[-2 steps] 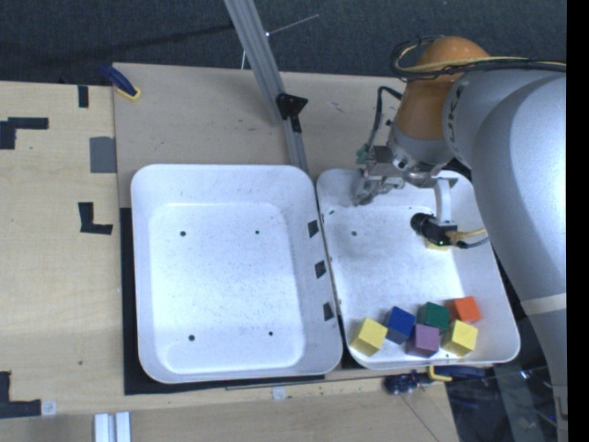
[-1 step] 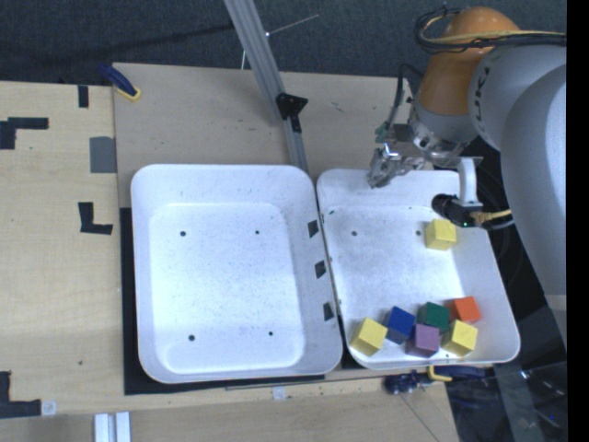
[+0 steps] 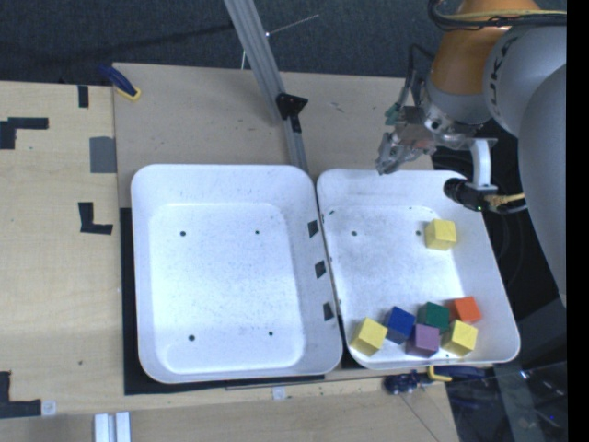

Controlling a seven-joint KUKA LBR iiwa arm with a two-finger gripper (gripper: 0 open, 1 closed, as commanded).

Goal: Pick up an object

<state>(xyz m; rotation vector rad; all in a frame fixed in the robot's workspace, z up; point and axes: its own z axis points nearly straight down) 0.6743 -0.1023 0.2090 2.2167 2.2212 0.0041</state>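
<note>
I saw no readable writing. My gripper (image 3: 386,162) hung over the far rim of the right bin (image 3: 479,274); its state I cannot tell. The cubes (image 3: 419,328) lay well below it, on a wooden bench (image 3: 55,274).

Glossy white plastic bins (image 3: 230,180), wood-look bench (image 3: 55,274)
</note>
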